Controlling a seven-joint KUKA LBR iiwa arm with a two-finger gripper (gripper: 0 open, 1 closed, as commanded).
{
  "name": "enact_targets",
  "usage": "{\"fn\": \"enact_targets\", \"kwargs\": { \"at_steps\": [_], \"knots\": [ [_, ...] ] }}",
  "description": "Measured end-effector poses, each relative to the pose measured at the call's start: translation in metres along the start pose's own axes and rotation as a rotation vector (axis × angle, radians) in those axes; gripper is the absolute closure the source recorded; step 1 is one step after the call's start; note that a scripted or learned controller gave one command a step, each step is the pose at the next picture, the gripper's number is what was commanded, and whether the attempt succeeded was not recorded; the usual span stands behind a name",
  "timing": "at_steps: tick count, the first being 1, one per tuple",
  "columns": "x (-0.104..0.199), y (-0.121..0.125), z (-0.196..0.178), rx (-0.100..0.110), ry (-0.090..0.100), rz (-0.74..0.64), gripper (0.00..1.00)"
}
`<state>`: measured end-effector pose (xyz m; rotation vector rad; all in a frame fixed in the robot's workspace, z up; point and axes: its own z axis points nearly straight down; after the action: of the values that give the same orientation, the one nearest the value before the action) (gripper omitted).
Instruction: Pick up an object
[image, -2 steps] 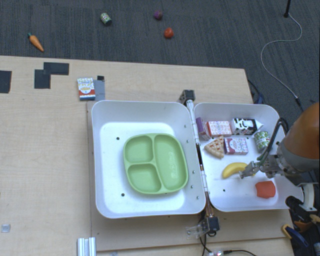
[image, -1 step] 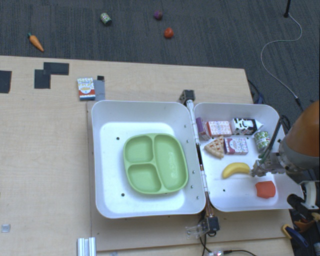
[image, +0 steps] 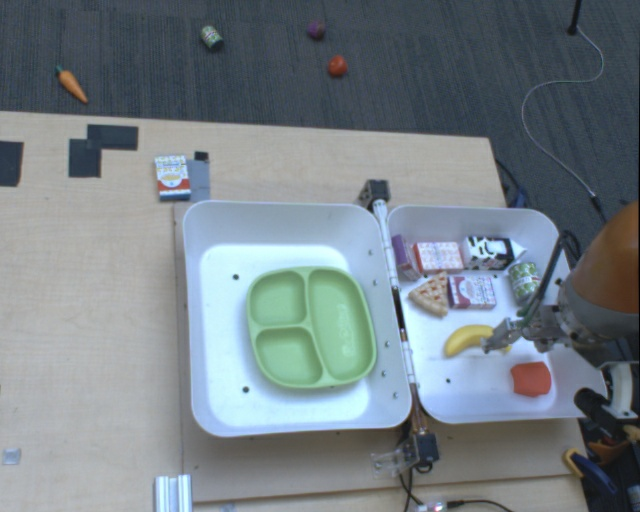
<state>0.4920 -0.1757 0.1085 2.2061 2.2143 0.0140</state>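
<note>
The right bin (image: 470, 405) holds several toy foods. A yellow banana (image: 464, 340) lies near its middle, and a red block-like item (image: 531, 379) sits toward the front right. Behind them are a pizza slice (image: 431, 294), a pink box (image: 473, 291), a pink carton (image: 437, 256), a black-and-white carton (image: 490, 251), a green can (image: 523, 279) and a purple item (image: 401, 256). My gripper (image: 503, 338) hangs low over the right bin, just right of the banana's end and above-left of the red item. Nothing visibly sits in it.
The left bin (image: 215, 290) carries a green divided plate (image: 311, 327). A small carton (image: 172, 177) stands on the bench behind the left bin. Small toys lie on the dark floor beyond. The grey arm with its orange band (image: 610, 270) covers the right bin's right edge.
</note>
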Motion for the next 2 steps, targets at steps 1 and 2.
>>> {"fn": "enact_targets", "kwargs": {
  "at_steps": [1, 2],
  "knots": [
    [0.035, -0.004, 0.022, 0.01, 0.001, 0.002, 0.0],
    [0.035, -0.001, 0.01, 0.003, 0.001, -0.001, 1.0]
  ]
}}
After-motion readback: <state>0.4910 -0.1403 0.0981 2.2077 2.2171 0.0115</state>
